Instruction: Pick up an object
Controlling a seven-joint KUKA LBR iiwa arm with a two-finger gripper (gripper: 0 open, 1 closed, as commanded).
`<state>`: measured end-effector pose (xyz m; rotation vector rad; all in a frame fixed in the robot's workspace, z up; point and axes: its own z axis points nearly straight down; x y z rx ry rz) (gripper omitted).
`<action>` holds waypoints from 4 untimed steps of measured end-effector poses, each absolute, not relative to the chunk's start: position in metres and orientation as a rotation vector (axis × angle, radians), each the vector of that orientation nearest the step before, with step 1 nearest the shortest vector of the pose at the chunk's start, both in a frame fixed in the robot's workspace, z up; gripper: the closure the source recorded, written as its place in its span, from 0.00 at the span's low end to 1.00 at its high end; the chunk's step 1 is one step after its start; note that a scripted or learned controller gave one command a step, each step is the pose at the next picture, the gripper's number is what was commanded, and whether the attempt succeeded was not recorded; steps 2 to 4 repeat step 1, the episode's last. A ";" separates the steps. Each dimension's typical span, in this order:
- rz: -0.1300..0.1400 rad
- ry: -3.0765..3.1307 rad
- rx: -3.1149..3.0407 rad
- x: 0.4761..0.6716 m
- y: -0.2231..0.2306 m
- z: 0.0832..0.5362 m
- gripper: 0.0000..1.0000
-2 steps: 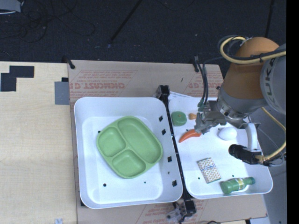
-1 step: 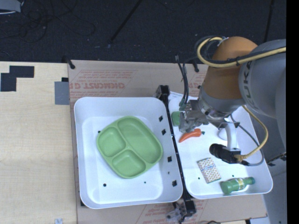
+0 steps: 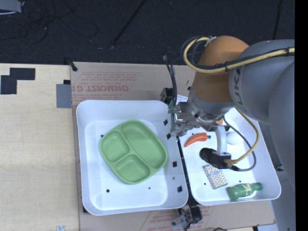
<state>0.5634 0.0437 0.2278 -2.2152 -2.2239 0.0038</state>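
The tool (image 3: pixel 185 129) hovers at the bins' divider beside a chili (image 3: pixel 196 139); its grip cannot be told. A green tray (image 3: pixel 133 151) lies left.

Red print stands on the cardboard sheet (image 3: pixel 115 83) beyond the end effector (image 3: pixel 185 124), upside down and too faint to read.

We're looking down from one fixed camera set high above the pale wooden table (image 3: pixel 33 143), tilted at a slant so the dark floor fills the top of the frame. Both shallow white plastic bins (image 3: pixel 91 129) sit inside the view at middling range, and the big grey arm with its orange band (image 3: pixel 226 76) comes in from our right, looming nearest the lens.
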 end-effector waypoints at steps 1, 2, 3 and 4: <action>0.003 -2.224 -2.215 0.576 0.088 0.220 1.00; 0.003 -2.224 -2.215 0.576 0.088 0.220 1.00; 0.003 -2.224 -2.215 0.576 0.088 0.220 1.00; 0.003 -2.224 -2.215 0.576 0.088 0.220 1.00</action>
